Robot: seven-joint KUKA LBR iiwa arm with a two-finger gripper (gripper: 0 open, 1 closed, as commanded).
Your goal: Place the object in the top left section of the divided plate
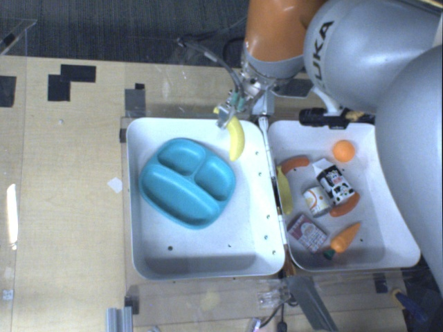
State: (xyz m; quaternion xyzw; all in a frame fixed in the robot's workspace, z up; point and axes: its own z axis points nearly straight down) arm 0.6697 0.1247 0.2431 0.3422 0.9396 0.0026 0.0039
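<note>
Banana (237, 140) hangs from my gripper (228, 113) over the far right corner of the left bin (149, 251), its upper tip pinched between my fingers and the rest of it drooping down towards the bin floor. My jaws are closed nearly all the way, with only the thin end of the fruit between them. The banana sits just beside the upper right edge of the blue divided plate (187, 182), not over any of its sections. The plate lies tilted in the middle of the left bin, with two smaller sections on its far side and one larger section nearer the camera.

My wrist reaches in from the right, the orange band (277, 19) above it, and the grey body of my arm (374, 54) covers the far right corner of the right bin (408, 254).

In the right bin lie an orange ball (343, 151), a reddish sausage-shaped piece (295, 163), a black and white can (334, 185), a small white and orange round thing (315, 199), a dark patterned packet (308, 231) and a carrot (343, 237). A yellow strip (284, 185) lies along that bin's left wall; what it is I cannot make out.
</note>
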